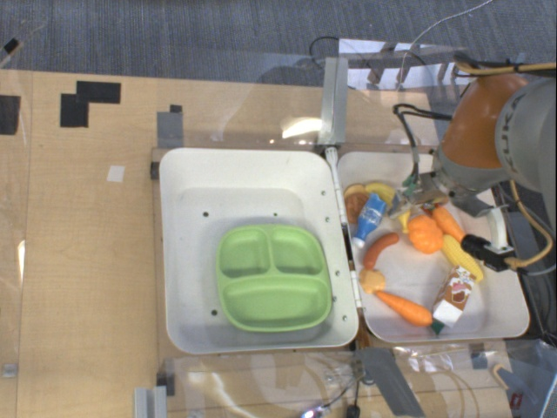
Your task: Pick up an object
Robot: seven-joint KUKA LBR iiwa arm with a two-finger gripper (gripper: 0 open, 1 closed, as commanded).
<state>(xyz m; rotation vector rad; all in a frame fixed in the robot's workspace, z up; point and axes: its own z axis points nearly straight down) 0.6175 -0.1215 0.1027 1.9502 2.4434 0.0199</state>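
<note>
On the left of the worktop (78, 233), the left bin (187, 181) holds a green divided plate (272, 278) lying flat near its front; nothing there is in play, and it poses little risk unless a dropped item bounces across the shared rim.

The right bin (513, 316) is where the trouble lies. Against its left wall sit a brownish piece (355, 205) and a blue packet (372, 217) leaning on it, with a yellow item (379, 189) just behind. Below them a red sausage (380, 249) lies tilted, a small pale-orange piece (373, 279) sits beside it, and a carrot (404, 307) lies toward the front. Further right a round orange fruit (425, 235) touches a second carrot (448, 223) and a yellow corn cob (462, 259), with a small sauce bottle (455, 293) lying near the front right.

The end effector (416, 192) hovers over the back of this cluster, between the blue packet and the orange fruit; whether it is open or closed I cannot tell, and nothing is visibly gripped.

Judging from this crowding, a descent here could land on two things at once, wedge a fingertip on the round fruit so that it rolls away, or close on a rounded, slippery edge and lose it on lifting. The dangling cable (409, 129) near the wrist could also snag.
</note>
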